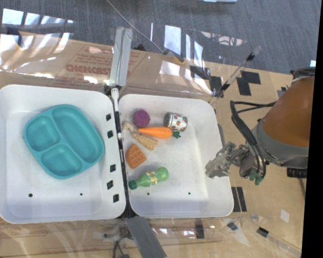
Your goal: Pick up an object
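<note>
The right bin (pixel 198 198) holds several small toys: a purple ball (pixel 141 118), a patterned can (pixel 176 121) lying on its side, an orange carrot (pixel 156 132), a tan cone-like piece (pixel 143 139), an orange waffle piece (pixel 136 156) and a green bottle (pixel 148 178). My gripper (pixel 219 165) hangs over the right rim of that bin, to the right of all the toys. Nothing shows between its fingers.
The left bin (pixel 11 197) carries a teal divided plate (pixel 64 140). A row of black clips marks the seam between the bins (pixel 114 161). Clear panels stand behind the bins. The arm's orange band (pixel 293 114) sits at the right.
</note>
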Action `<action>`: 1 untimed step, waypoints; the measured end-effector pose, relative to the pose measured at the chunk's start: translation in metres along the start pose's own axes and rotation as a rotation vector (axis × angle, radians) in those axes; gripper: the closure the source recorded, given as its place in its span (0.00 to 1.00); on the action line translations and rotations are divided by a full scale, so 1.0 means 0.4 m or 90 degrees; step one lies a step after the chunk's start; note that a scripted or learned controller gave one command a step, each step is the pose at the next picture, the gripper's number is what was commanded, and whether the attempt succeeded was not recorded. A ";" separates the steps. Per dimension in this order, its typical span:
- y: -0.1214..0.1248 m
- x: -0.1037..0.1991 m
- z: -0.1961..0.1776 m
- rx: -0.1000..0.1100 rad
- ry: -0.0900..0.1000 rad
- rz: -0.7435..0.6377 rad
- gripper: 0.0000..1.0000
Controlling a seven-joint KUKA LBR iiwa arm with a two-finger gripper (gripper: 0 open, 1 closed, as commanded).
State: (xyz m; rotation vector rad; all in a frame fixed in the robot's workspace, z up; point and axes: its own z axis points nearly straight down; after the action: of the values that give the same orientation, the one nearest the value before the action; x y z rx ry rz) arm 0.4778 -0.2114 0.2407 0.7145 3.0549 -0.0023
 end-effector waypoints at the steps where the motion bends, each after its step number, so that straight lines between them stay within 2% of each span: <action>1: 0.036 -0.062 -0.026 0.000 -0.001 -0.303 1.00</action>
State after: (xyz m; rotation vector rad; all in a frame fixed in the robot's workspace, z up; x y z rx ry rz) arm 0.5063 -0.2095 0.2512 -0.0248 3.1367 -0.0033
